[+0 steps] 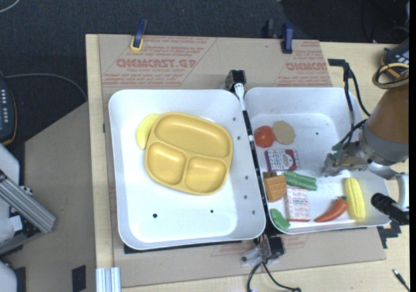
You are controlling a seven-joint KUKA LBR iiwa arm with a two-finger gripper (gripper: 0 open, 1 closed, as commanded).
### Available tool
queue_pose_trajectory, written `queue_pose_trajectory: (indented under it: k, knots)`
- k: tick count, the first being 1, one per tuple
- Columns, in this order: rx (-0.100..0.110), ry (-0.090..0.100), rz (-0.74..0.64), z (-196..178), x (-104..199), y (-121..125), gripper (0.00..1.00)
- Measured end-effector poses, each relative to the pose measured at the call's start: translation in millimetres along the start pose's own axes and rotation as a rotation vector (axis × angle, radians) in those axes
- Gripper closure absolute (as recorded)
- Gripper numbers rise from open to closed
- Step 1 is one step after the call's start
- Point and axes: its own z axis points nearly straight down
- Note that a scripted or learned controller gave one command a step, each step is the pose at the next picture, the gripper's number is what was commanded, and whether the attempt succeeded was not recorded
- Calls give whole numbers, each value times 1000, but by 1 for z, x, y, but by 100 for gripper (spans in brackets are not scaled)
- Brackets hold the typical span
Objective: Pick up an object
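The left bin (130, 173) carries a yellow divided tray (188, 152), which sits toward its far edge and a little left of centre. A yellow rounded piece (144, 129), perhaps a banana, pokes out from under the tray's far-left corner. The near half of this bin is bare apart from two small dark specks.

The right bin (305, 105) holds the small things. Along its left edge, from far to near, lie a red tomato (264, 136), a dark red packet (281, 159), an orange waffle-like piece (275, 187) and a green pod (279, 218) at the near-left corner. A tan round disc (283, 131) is just beside the tomato. A green pepper (300, 180) lies across the middle, and a red and white carton (298, 205) lies near the near edge. Toward the near-right corner are a red chili (332, 210) and a yellow corn cob (353, 197), close together.

The gripper (338, 162) is low over the right half of the right bin, on bare floor between the green pepper and the corn cob. It appears to touch neither. Whether its tool is wide or narrow I cannot tell; the tips are dark and blurred against the wrist. Nothing is seen between them.

I judge the step in hand to be the approach, with no object yet taken. The corn cob and the green pepper are the nearest candidates. The next move calls for centring over one of them, setting the tool across its narrow width, and descending squarely. The corn cob is rounded and may roll away toward the chili.
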Motion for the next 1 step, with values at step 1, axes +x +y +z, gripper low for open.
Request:
queue_pose_trajectory:
  k: [1]
  knots:
    - [-6, -3, -1, -61, -9, 2, 100]
